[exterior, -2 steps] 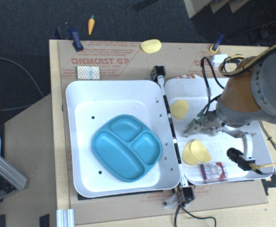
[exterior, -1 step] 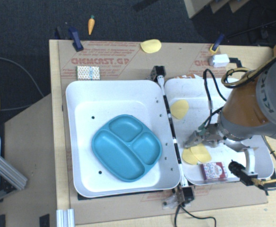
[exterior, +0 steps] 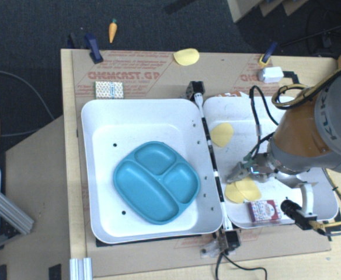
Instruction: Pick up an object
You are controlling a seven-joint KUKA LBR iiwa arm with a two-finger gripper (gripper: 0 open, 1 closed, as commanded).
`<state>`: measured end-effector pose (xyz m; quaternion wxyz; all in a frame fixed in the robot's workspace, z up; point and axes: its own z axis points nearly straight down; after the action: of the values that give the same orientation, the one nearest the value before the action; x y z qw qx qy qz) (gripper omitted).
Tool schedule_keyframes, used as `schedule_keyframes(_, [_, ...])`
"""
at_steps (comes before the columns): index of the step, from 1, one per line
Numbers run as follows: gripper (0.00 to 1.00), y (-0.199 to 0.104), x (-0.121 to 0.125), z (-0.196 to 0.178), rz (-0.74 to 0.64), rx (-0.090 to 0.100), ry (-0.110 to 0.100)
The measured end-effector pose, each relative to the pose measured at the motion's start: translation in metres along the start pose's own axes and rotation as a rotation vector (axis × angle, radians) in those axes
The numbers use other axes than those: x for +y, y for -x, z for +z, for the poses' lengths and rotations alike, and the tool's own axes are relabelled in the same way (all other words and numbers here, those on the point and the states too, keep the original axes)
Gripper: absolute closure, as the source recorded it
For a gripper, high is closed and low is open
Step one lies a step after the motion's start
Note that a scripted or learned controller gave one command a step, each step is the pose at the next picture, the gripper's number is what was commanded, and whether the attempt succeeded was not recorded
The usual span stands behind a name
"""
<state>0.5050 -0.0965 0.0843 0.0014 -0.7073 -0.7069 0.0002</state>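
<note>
In the right bin [exterior: 235, 107] lie a pale yellow round piece [exterior: 222, 134] near the divider, another yellow piece [exterior: 242, 191] lower down, and a small red-and-white packet [exterior: 264, 211] at the front. My gripper [exterior: 249, 169] hangs low in this bin, just above the lower yellow piece, its metal fingers [exterior: 238, 172] pointing left. Nothing shows between them. The left bin [exterior: 100, 121] holds a blue divided plate [exterior: 156, 181].
The grey and orange arm [exterior: 310, 133] covers the right bin's right half, with black cables looping over it. On the cardboard behind the bins lie a yellow disc [exterior: 186, 56], a small patterned packet [exterior: 109, 89], a blue clip [exterior: 93, 48] and a white block [exterior: 271, 74].
</note>
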Motion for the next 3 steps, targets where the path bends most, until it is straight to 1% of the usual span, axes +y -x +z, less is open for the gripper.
schedule_keyframes(1, [0.0, -0.005, -0.026, 0.0, 0.0, -0.001, 0.001])
schedule_keyframes(2, [0.0, 0.001, 0.045, 0.0, -0.001, -0.002, 0.002])
schedule_keyframes(3, [0.0, -0.002, -0.001, 0.0, 0.0, -0.001, 0.0])
